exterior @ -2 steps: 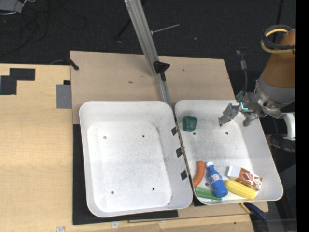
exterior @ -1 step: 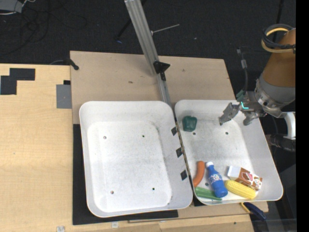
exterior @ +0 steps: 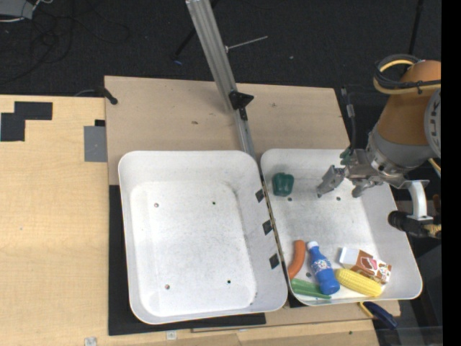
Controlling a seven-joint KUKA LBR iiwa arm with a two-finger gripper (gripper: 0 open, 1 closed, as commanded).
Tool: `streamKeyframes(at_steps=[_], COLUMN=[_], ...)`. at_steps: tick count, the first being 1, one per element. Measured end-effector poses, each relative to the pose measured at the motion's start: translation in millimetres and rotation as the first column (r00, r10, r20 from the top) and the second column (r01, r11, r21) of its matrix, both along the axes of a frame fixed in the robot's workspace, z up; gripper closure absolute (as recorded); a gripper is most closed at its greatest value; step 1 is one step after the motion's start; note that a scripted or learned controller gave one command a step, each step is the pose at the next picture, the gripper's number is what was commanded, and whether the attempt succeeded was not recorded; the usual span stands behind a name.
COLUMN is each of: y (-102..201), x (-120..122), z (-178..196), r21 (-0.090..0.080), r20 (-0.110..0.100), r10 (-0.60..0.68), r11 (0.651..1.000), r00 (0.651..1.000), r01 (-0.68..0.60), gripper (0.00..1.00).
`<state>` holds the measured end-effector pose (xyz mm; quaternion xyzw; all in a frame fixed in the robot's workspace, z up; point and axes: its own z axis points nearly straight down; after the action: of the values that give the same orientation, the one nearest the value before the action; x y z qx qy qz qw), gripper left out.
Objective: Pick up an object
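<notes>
White right bin (exterior: 403, 283) keeps the toys heaped at its 6 o'clock rim, so the hand (exterior: 344, 184), prongs spread and empty, hovers at 12 o'clock, well apart from the pepper (exterior: 282, 184).

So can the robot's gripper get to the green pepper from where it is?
Probably yes. The gripper hangs over the right bin, and the green pepper sits alone at the bin's far left corner, with bare white floor between them.

Wooden bench (exterior: 57, 215) bears two white bins (exterior: 137, 171), seemingly flat.
</notes>
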<state>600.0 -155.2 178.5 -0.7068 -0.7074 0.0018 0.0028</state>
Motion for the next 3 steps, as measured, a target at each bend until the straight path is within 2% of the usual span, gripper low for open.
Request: streamKeyframes(at_steps=[2, 3], y=[2, 1], x=[-8, -8], z=[-88, -77], r21=[-0.001, -0.001], r20=[0.005, 0.004], r10=[-0.003, -0.009], r11=[1.000, 1.000], r00=[1.000, 1.000], r01=[0.003, 0.009], gripper=[0.00, 1.00])
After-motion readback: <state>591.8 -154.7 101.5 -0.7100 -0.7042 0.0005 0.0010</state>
